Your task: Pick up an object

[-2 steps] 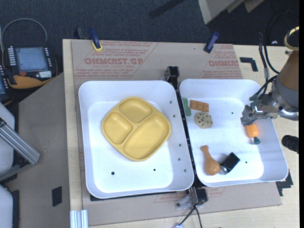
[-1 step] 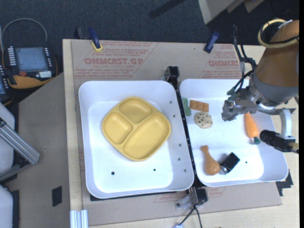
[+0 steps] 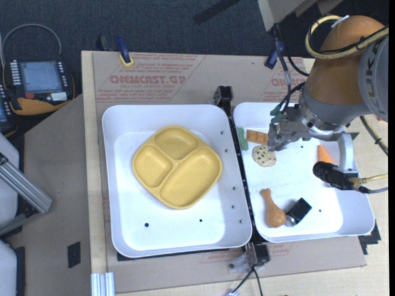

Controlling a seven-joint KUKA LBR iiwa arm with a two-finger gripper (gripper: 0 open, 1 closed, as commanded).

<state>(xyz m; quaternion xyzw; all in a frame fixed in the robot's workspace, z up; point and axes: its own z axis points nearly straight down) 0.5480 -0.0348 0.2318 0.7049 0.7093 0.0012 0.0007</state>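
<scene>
White right bin, right of frame: pincer, aperture not discernible, hovers just above the cookie at the bin's upper left. Risk: an off-centre descent nudges the flat cookie aside, yielding no grasp.

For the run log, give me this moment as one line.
arm: over right bin | gripper: above cookie | grasp: cannot tell | left bin: yellow tray
</scene>
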